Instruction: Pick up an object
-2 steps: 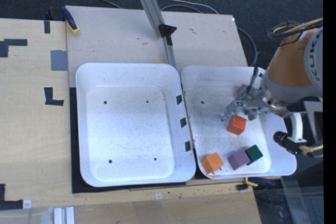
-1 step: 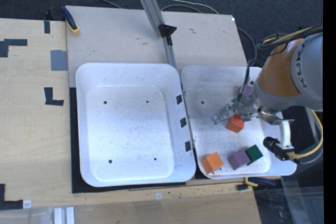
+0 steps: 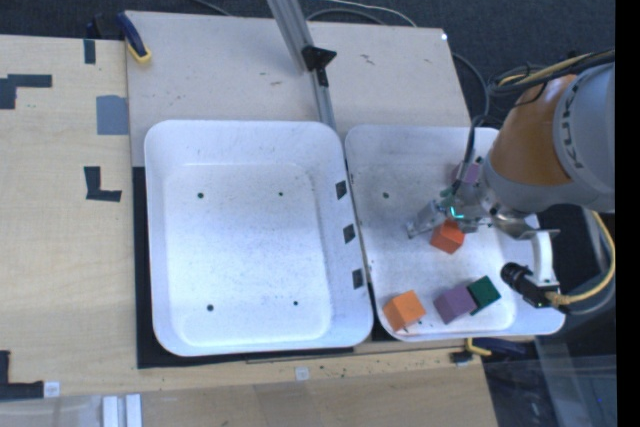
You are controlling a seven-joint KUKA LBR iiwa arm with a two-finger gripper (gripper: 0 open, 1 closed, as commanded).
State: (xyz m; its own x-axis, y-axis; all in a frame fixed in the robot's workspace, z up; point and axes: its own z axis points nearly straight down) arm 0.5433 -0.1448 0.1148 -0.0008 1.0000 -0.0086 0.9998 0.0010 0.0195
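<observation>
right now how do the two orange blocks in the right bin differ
The orange block by the gripper sits mid-bin, right under the gripper; the orange block near the front wall lies apart from the arm, left of the purple block. The first looks darker, more red-orange; the second is a lighter orange. The first also shows smaller in this view. Both are small cube-like blocks resting in the right bin.

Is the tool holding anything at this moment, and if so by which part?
Cannot be told. The tool sits right over a small orange-red block in the right bin; any hold is unclear.
</observation>
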